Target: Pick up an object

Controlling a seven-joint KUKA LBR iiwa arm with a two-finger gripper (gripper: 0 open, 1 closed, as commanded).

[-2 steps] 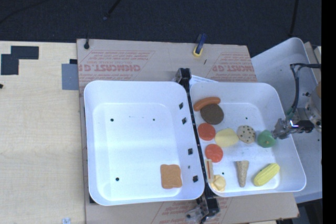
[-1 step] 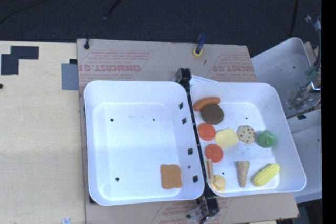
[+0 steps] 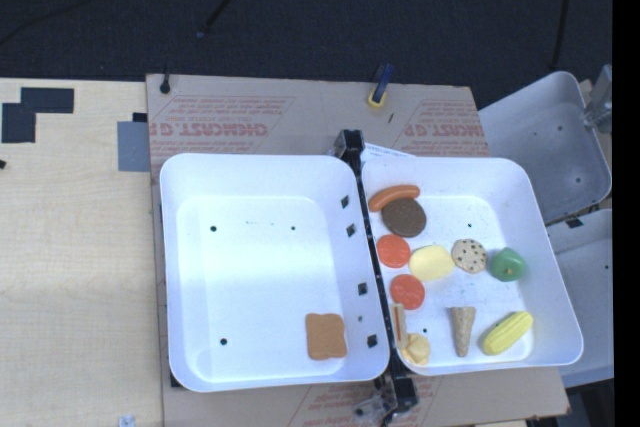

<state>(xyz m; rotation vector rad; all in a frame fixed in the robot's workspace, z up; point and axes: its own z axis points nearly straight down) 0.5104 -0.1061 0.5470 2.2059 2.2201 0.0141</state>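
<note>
The right bin (image 3: pixel 540 215) holds several toy foods. An orange sausage (image 3: pixel 394 197) lies at its far left, with a brown round patty (image 3: pixel 404 217) just below it. Two red-orange discs (image 3: pixel 393 251) (image 3: pixel 407 291) lie along the left wall. A pale yellow lump (image 3: pixel 431 263), a chip cookie (image 3: pixel 467 256) and a green apple (image 3: pixel 507 264) form a row across the middle. Near the front edge lie a waffle cone (image 3: pixel 461 329), a yellow corn cob (image 3: pixel 507 332) and a small yellow piece (image 3: pixel 415 348). In the left bin (image 3: pixel 250 245), a tan toast slice (image 3: pixel 325 336) lies at the front right.
Both bins rest on a cardboard sheet (image 3: pixel 250 120) on the wooden bench (image 3: pixel 70 265). A black clip strip (image 3: pixel 360 245) joins the bins. A grey metal plate (image 3: pixel 545 140) stands to the right of the right bin. A blue and yellow clamp (image 3: pixel 379 87) sits at the cardboard's far edge.
</note>
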